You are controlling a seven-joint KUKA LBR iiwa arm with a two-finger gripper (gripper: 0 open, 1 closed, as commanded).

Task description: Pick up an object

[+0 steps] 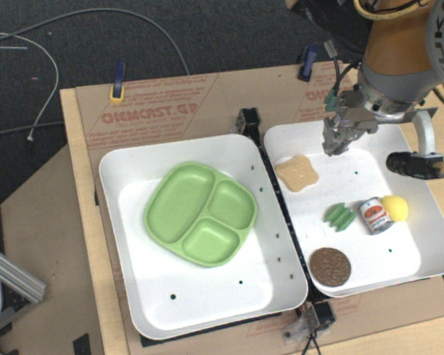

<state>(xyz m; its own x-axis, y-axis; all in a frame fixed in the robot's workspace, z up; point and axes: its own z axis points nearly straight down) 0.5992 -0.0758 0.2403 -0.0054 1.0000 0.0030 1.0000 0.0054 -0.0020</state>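
My gripper (334, 148) hangs over the back of the right bin (432, 255), just right of a tan slice of bread (297, 173) and above it, not touching it. Nothing shows between its fingers. Further forward in the same bin lie a small green vegetable piece (338, 216), a red-and-white can (376, 215), a yellow lemon (397, 208) beside the can, and a brown round cookie (330, 266) near the front edge.
The left bin (141, 303) holds a green three-compartment plate (201, 212). A black clamp (248, 120) sits at the back where the bins meet. The bins rest on a cardboard-covered bench (156, 100).
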